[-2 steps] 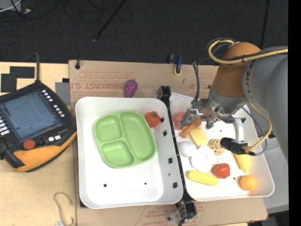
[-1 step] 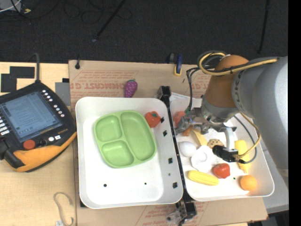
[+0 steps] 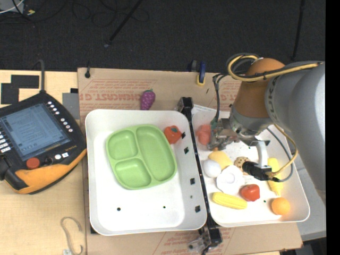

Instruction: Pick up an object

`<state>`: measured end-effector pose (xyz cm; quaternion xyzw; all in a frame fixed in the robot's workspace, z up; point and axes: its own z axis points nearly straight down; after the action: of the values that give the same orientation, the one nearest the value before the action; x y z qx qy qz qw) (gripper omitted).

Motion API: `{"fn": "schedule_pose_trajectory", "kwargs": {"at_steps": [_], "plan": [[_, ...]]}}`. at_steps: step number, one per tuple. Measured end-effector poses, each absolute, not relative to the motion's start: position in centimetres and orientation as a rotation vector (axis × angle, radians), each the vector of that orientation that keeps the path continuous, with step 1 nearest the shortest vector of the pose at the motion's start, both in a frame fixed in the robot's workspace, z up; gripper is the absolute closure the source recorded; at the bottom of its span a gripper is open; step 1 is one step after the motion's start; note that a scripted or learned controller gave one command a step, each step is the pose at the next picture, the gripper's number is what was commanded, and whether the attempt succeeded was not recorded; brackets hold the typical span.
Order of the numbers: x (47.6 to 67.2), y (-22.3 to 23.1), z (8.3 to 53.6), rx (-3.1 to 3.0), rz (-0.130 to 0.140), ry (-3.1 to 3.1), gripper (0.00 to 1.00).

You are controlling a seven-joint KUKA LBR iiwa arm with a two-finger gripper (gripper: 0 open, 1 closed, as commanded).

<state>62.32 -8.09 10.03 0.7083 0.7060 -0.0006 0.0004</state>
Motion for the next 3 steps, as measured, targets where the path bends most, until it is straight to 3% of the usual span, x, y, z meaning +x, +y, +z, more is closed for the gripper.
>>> {"fn": "schedule_pose_trajectory", "kwargs": {"at_steps": [2,3], "plan": [[62.9,-8.0,21.4,2.22,0.003,2.221,1.0],[62.9,-8.2,22.8,2.223,0.0,2.221,1.0]]}}
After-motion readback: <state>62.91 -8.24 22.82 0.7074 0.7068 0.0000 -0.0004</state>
